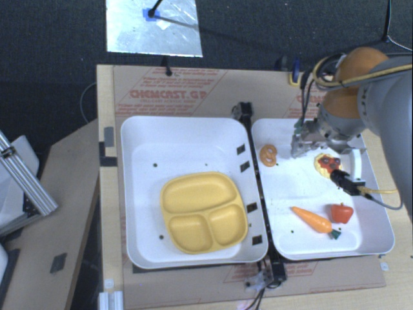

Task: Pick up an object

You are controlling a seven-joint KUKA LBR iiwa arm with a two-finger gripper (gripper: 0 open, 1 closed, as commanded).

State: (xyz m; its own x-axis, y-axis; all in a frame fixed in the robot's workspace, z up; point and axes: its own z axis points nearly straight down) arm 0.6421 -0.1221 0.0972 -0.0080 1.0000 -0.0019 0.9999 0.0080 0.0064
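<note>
Seemingly poised low over the right bin (381, 234), the pincer (303, 146) sits near that bin's far wall; whether it is open or closed I cannot tell from this slanted view, and nothing shows between its tips. Just to its left lies a small pretzel-like toy (268, 154). Just to its right lies a yellow-and-red toy (326, 164), partly under the wrist. Nearer the camera, well apart from the pincer, lie a toy carrot (312, 219) and a red toy pepper (341, 213). All look light, stiff and smooth plastic, likely slippery. The carrot's thick middle seems the surest hold, squeezed across its width. Far left, in the other bin (139, 131), rests a yellow divided tray (202, 210).
</note>
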